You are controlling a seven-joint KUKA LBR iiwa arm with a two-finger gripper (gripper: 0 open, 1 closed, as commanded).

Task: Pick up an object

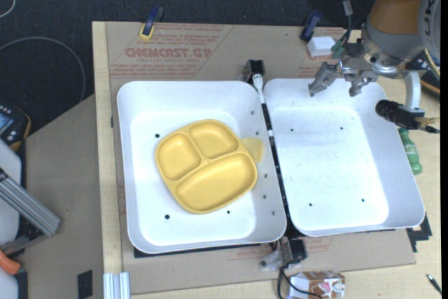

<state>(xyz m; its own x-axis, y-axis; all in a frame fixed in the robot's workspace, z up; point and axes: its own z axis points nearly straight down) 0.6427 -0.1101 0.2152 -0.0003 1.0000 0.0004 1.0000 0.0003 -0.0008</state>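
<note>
A yellow divided plate (206, 165) with three compartments lies in the left bin (140, 108). A small pale yellow piece (253, 148) pokes out from under its right edge. My gripper (340, 82) hangs over the far edge of the right bin (336, 206), fingers spread open, nothing between them. It is well to the right of the plate and apart from it.
A green object (411, 154) lies along the right bin's right rim. Blue clamps (150, 21) (310, 26) hold the brown board at the back. A white block (320, 46) sits near the gripper on the board.
</note>
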